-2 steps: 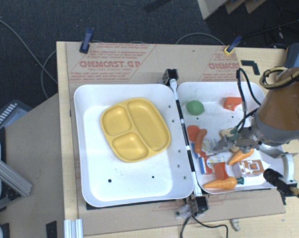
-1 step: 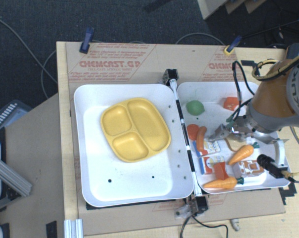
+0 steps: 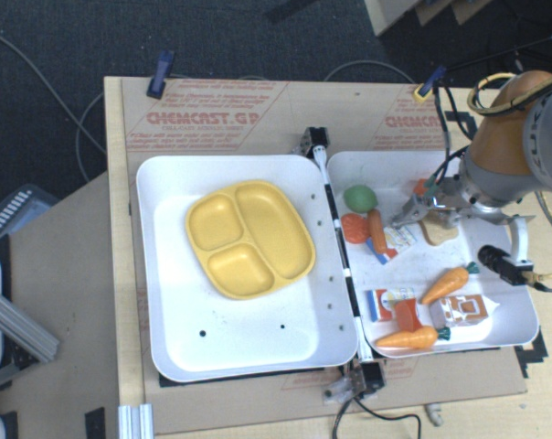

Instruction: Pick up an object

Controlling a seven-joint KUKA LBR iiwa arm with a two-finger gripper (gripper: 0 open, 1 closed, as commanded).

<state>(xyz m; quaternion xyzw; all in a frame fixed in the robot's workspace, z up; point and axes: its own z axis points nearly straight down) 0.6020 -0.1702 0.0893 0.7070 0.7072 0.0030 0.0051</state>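
Observation:
My gripper is low over the upper middle of the right bin, reaching in from the right. It sits just left of a tan bread piece and right of an orange sausage. A green ball and a red tomato-like piece lie further left, near the bin's left wall. Two carrots lie lower down, one mid-right and one by the front wall. Nothing is visibly lifted.
A yellow three-compartment plate lies in the left bin. A red block, a small carton and a flat packet crowd the right bin's front. Cables and a black fitting hang from the arm's wrist.

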